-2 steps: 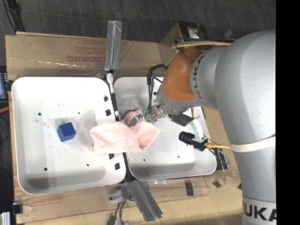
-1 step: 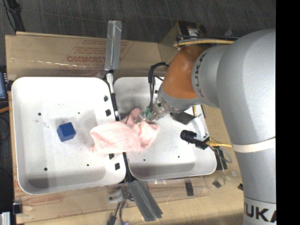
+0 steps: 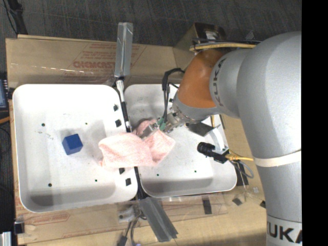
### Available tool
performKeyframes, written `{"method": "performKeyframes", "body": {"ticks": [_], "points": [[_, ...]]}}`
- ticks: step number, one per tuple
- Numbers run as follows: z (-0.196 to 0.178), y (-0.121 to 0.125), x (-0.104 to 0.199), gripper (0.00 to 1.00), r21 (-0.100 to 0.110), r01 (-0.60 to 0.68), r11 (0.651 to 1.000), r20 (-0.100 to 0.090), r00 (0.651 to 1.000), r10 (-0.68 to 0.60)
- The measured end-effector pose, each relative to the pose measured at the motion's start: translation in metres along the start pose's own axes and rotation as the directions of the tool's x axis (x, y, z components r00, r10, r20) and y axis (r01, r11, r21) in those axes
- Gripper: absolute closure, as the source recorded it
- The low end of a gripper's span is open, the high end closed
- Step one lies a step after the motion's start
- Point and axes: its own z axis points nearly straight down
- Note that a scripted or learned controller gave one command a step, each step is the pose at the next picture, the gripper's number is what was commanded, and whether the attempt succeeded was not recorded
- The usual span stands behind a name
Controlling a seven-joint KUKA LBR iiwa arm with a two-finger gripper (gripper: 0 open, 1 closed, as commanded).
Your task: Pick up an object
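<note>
Where the arm (image 3: 266, 111) curves — "KUKA" lettering shows.

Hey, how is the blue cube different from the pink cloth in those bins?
The blue cube is small, solid and boxy; the pink cloth is larger, soft and crumpled. The cube sits wholly inside the left bin, apart from everything; the cloth drapes over the divide into the right bin. The gripper is right at the cloth's upper edge, far from the cube. Both rest on white bin floors.

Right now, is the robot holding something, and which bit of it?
It cannot be told for sure. The gripper is down at the top edge of the pink cloth, which drapes across both bins, but no cloth shows plainly between its fingers.
</note>
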Motion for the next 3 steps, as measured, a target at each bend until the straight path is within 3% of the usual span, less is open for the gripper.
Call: {"method": "performKeyframes", "body": {"ticks": [1, 2, 3], "points": [[0.009, 0.029, -0.012, 0.0, -0.004, -0.074, 0.997, 0.002, 0.997, 0.075], [0.01, -0.01, -0.009, 0.0, -0.001, 0.138, 0.99, 0.0, 0.99, -0.138], [0.008, 0.026, -0.008, 0.0, -0.004, 0.181, 0.983, 0.003, 0.983, -0.181]]}}
